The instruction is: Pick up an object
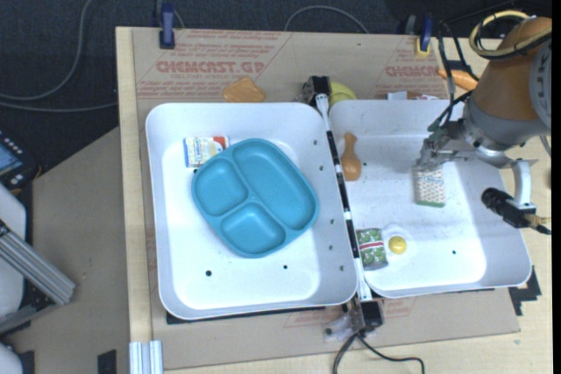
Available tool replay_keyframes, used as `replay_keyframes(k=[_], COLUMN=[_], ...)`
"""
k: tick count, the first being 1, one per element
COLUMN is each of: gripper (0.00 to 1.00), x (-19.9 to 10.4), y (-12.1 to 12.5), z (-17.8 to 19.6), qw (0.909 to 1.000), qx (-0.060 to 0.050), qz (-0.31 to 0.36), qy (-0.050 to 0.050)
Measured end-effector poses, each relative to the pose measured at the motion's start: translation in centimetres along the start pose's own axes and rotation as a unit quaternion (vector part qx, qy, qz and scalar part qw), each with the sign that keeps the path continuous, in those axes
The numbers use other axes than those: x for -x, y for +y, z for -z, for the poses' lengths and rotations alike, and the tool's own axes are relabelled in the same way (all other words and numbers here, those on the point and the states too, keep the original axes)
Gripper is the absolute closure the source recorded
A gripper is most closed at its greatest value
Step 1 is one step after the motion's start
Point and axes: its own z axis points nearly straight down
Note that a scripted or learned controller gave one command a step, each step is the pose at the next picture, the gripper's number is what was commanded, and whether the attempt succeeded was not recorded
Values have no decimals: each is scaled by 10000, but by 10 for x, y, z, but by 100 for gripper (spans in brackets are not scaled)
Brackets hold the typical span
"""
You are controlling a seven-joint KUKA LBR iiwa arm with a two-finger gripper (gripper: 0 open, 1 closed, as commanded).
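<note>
Counter with two white bins. Claw (432,155) low in right bin (456,271), directly over small patterned packet (429,187); grip state can't tell. Risk: flat packet slips out on lift, or claw scrapes bin floor.

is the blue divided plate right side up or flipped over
Right side up. The blue divided plate lies in the left bin with its three hollow compartments facing up.

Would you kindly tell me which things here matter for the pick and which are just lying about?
In play:
pincer
small patterned packet just below it, right bin

Lying about:
blue divided plate
carton beside it
green packet
yellow ball
tan piece
</note>
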Motion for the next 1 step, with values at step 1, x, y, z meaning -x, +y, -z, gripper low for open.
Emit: replay_keyframes(k=[1], gripper=[0], x=[0], y=[0], z=[-1], qw=[10000], qx=[-6], qz=[0], qy=[3])
